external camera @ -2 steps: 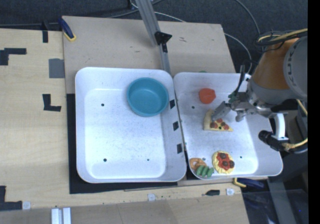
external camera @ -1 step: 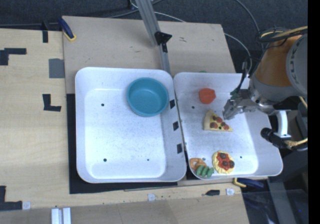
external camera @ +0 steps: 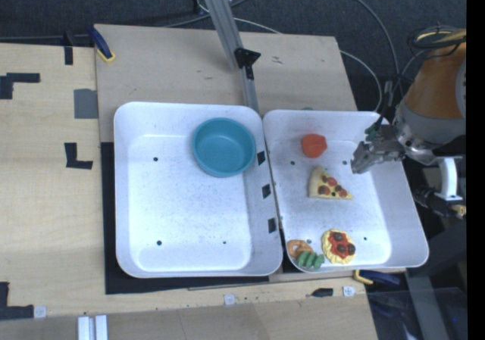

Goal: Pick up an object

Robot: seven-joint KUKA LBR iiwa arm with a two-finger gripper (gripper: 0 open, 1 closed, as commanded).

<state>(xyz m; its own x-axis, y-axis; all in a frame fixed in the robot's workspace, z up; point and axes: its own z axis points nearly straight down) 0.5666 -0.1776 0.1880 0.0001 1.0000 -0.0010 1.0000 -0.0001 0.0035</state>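
Observation:
In the right bin lie a small red object, a toy pizza slice, a small round pizza and an orange and green toy piece near the front. My gripper hovers over the right bin's far right part, to the right of the red object and the pizza slice, with nothing visibly held. The arm with its orange band reaches in from the right.
A blue bowl sits at the back of the left bin. A grey metal pole slants down to the divide between the bins. Cables loop behind the right bin.

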